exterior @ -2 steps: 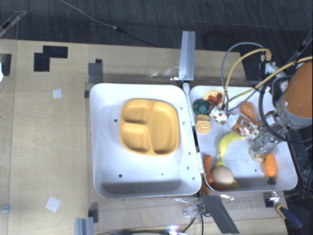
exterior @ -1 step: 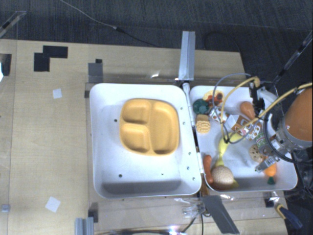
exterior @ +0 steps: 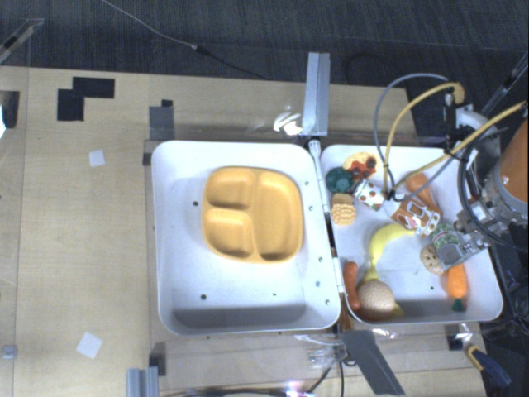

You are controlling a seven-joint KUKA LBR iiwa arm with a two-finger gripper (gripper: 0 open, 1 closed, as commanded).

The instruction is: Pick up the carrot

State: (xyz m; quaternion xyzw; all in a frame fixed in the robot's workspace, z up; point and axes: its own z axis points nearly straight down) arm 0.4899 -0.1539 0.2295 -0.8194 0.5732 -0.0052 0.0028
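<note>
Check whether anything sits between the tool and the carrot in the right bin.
Nothing visible does. The tool hangs over the right bin, right next to the carrot by the bin's near right wall. A cookie lies just left of the tool, off to the side, not across the way down.

At the right edge of the frame the arm [exterior: 511, 180] is running out of view. The tool [exterior: 453, 251] is too small and cluttered to judge. Cables [exterior: 397, 131] are covering part of the toys at upper right.
</note>
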